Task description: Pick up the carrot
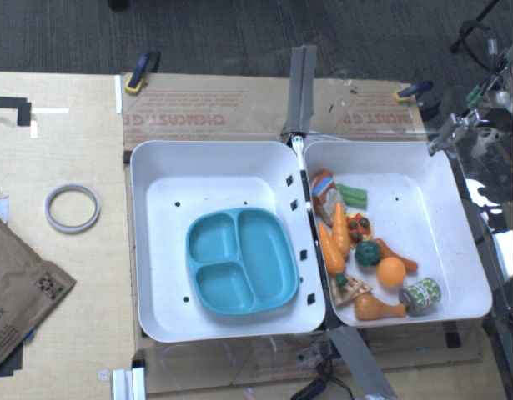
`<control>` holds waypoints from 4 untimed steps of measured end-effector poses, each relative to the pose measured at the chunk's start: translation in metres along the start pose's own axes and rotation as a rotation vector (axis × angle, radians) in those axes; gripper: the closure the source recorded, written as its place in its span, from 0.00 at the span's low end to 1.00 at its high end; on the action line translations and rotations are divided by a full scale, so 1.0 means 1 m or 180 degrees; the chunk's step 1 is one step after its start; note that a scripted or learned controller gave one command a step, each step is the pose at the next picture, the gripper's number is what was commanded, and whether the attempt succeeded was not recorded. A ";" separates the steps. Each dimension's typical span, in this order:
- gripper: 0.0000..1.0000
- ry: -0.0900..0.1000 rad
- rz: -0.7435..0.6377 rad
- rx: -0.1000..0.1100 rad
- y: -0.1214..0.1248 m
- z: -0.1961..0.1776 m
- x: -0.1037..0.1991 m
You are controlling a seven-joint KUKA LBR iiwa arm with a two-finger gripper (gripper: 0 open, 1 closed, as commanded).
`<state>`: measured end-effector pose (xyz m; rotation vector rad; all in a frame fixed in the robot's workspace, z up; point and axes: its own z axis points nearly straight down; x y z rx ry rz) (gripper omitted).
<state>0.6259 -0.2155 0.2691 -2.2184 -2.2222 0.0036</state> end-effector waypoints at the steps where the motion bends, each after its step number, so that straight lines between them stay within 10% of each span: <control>1: 0.00 0.0001 0.0689 0.0004 -0.051 0.152 0.050; 2: 0.00 0.0003 0.1013 0.0007 -0.114 0.180 0.111; 3: 0.00 0.0000 0.0264 -0.0001 -0.080 0.179 0.101; 4: 0.00 -0.0003 0.1192 0.0003 -0.026 0.179 0.122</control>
